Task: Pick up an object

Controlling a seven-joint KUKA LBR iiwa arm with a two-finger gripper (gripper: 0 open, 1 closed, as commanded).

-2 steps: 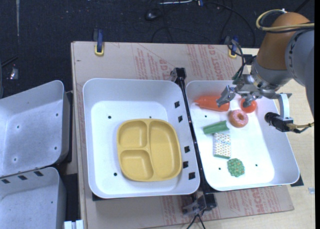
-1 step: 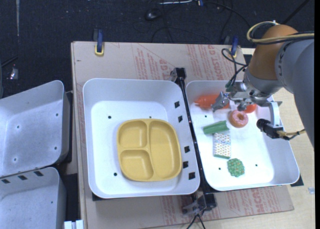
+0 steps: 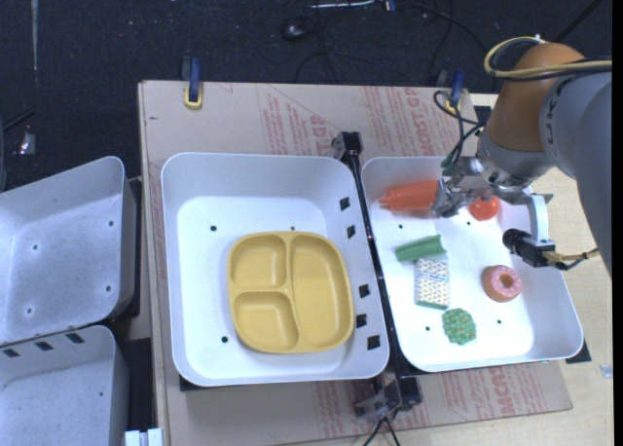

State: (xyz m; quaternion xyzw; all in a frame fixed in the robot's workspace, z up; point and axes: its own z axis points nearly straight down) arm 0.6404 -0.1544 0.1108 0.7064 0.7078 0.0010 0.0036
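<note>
arm: grey w/ orange band, reaches in from right, wrist over back of right bin
jaws (image 3: 456, 193): low at right end of orange carrot-shaped toy (image 3: 411, 198); apart or together, can't tell, wrist blocks view
carrot toy: lying flat, back-left area of right white shallow bin (image 3: 560, 322)
red round toy (image 3: 484, 207): just right of jaws, partly hidden
green flat stick (image 3: 420, 249): mid bin, below carrot
patterned white packet (image 3: 432, 283): just below stick
green bumpy ball (image 3: 458, 325): front of bin
pink-frosted donut toy (image 3: 502, 283): right side
left white bin (image 3: 195, 201): holds yellow 3-section plastic plate (image 3: 290, 291)
surface (image 3: 282, 118): tan board under both bins
</note>
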